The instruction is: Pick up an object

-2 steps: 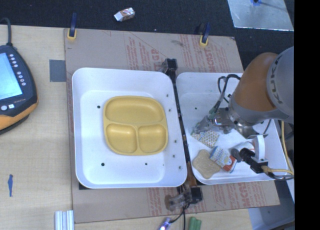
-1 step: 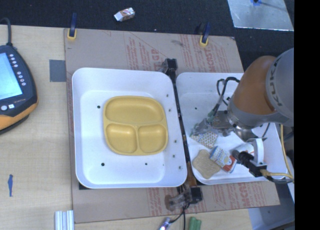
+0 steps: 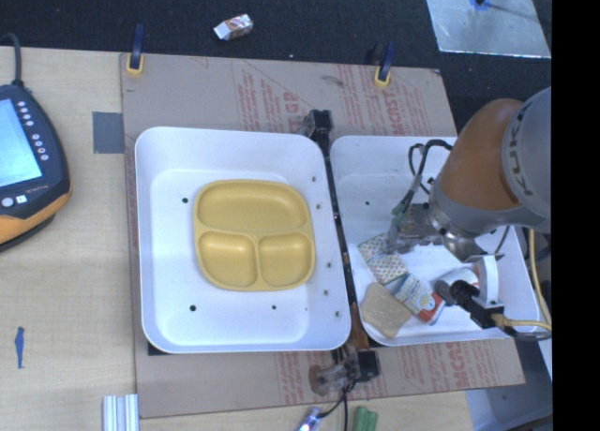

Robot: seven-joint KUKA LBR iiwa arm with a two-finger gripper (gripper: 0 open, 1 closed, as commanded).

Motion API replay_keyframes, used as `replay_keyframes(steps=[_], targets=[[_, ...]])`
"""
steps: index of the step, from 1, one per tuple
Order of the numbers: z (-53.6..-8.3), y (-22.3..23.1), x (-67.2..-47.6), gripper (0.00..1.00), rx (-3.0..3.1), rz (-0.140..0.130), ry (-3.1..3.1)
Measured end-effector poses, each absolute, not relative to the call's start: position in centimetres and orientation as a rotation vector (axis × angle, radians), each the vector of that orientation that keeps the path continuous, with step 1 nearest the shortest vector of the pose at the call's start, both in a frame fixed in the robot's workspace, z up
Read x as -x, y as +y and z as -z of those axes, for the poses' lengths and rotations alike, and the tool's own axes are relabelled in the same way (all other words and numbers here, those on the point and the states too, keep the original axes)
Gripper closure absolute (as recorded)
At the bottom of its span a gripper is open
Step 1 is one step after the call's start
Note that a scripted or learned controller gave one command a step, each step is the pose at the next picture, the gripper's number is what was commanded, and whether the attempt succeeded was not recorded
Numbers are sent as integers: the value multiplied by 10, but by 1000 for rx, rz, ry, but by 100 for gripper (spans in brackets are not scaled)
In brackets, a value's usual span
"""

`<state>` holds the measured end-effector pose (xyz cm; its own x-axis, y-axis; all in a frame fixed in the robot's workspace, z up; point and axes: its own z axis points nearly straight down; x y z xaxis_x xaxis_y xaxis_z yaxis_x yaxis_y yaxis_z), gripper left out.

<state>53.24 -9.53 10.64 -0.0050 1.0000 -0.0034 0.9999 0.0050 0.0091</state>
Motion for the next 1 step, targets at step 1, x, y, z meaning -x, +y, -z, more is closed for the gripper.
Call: replay_keyframes(steps=[1], targets=[[-106,-95,-532,0,-2210,-6,2221]])
